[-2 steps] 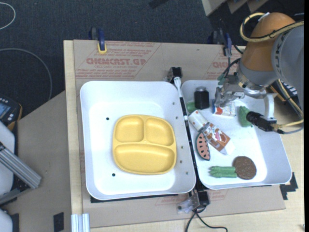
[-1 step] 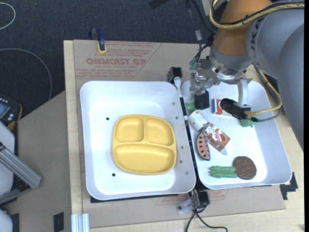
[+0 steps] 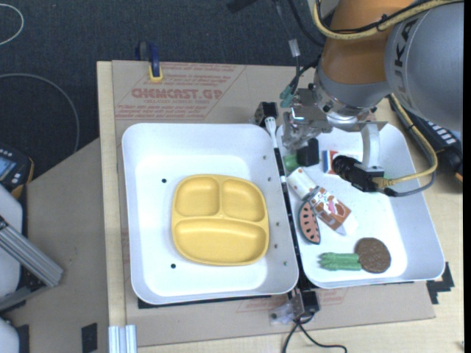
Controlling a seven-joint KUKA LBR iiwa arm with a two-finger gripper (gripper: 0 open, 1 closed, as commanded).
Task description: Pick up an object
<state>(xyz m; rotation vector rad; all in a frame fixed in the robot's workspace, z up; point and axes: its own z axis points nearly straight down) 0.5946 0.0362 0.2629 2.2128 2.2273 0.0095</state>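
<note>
The hand (image 3: 300, 142) is positioned at the right bin's (image 3: 413, 212) far left corner, its grip impossible to tell. A yellow plate (image 3: 219, 219) is seen in the left bin (image 3: 143, 197).

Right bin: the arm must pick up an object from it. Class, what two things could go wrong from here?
1. The gripper hangs close to the wall between the bins, so a descent might strike that wall instead of an object.
2. The white bottle, watermelon slice and printed packet lie crowded together; a grasp there may catch two at once or push one aside.
</note>
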